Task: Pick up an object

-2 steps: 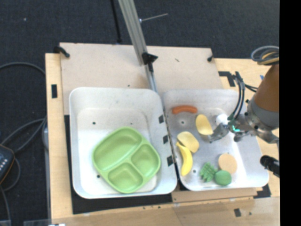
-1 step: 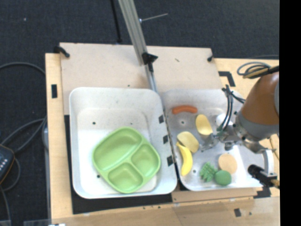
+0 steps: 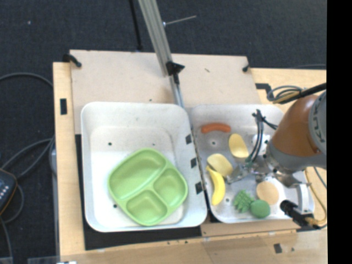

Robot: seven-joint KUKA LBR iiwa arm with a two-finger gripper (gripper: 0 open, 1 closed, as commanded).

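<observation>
The right bin [image 3: 248, 111] holds several toy foods. An orange sausage [image 3: 215, 128] lies at its far side, with two pale yellow pieces [image 3: 238, 145] [image 3: 219, 163] below it. A yellow banana [image 3: 216, 187] lies along the bin's left wall. At the near edge are a green leafy toy [image 3: 250, 204] and a tan round disc [image 3: 268, 192]. My gripper [image 3: 240, 174] hangs low in the middle of this bin, just right of the banana and the lower pale piece. The grey arm with its orange band [image 3: 297, 131] covers the bin's right part.
The left bin [image 3: 110, 120] holds a light green divided plate [image 3: 147, 187] in its near half. A slanted metal post [image 3: 157, 26] rises from the back, between the bins. Cables [image 3: 283, 92] lie at the far right, behind the arm.
</observation>
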